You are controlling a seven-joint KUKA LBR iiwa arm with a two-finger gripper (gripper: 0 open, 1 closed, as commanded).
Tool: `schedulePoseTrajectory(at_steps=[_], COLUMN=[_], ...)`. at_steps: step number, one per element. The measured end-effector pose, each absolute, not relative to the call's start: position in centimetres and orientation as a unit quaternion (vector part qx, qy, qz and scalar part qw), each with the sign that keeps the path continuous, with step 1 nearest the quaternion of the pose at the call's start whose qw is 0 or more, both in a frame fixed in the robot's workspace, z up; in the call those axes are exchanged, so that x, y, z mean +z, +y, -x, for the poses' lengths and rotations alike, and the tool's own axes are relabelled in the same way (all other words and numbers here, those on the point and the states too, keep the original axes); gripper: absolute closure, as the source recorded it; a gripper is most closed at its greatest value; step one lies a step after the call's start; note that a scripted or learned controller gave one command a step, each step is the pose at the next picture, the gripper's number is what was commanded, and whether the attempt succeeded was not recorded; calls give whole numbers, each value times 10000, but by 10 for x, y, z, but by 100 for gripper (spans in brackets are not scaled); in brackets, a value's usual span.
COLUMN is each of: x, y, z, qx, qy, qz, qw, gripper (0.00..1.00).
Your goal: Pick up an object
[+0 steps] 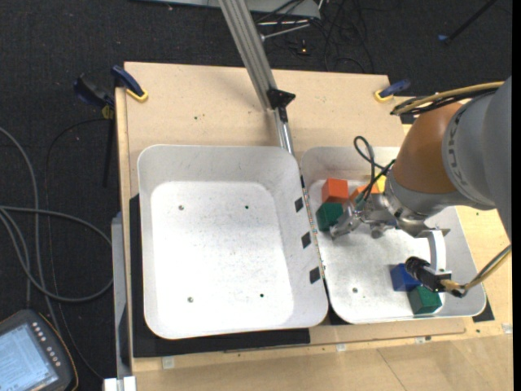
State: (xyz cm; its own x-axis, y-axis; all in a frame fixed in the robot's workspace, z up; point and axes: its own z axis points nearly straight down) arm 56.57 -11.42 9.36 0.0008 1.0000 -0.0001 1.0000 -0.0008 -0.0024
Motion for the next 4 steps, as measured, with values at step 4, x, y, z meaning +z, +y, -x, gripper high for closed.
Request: schedulePoseTrajectory(at_steps=[4], x=[229], y=[-118], z=[-570], qx=[-12], qy=[-7081], qz=[7061], qw=[-22], gripper=[100])
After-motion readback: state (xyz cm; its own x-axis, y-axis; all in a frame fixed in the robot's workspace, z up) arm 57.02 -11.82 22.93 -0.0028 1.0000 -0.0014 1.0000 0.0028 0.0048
